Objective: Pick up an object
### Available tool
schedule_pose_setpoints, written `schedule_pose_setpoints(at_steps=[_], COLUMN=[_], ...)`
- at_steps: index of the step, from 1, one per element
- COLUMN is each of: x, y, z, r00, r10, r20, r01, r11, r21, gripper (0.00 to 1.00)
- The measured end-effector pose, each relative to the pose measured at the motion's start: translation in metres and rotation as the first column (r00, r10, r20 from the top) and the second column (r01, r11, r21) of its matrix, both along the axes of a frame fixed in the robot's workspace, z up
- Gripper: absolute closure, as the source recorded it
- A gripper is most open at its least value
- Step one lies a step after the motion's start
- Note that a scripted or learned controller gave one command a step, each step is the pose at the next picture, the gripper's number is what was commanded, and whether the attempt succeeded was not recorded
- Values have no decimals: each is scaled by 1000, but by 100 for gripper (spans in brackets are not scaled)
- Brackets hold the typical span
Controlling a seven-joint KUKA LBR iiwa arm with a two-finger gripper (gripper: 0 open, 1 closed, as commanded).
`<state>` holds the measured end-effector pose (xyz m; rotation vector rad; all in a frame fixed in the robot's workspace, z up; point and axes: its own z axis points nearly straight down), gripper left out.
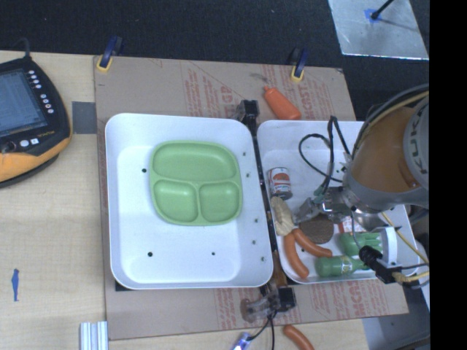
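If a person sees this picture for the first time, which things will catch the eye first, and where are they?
First comes the pale green plastic plate with three compartments, lying alone in the left white bin. Next is the bulky grey and orange robot arm reaching over the right white bin, where a small can, orange sausages and green items are crowded. An orange carrot-like piece lies on the cardboard behind the bins.

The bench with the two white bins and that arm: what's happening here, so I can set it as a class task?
A grey KUKA arm reaches in from the right over the right bin, its claw low among a small can, toy sausages, a brown disc and green bottles. Nothing is visibly lifted yet. The left bin holds a green divided plate. An orange carrot-like toy lies outside the bins.
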<state>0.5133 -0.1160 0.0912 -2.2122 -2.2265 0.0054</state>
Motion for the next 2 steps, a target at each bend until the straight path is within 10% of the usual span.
schedule_pose_setpoints(at_steps=[1, 2], x=[1, 49], y=[-2, 58], z=[11, 101], r00=[1000, 1000], r10=[5, -1], r20=[1, 3], r01=[-5, 1], r11=[1000, 1000], r21=[-3, 1], gripper=[100, 100])
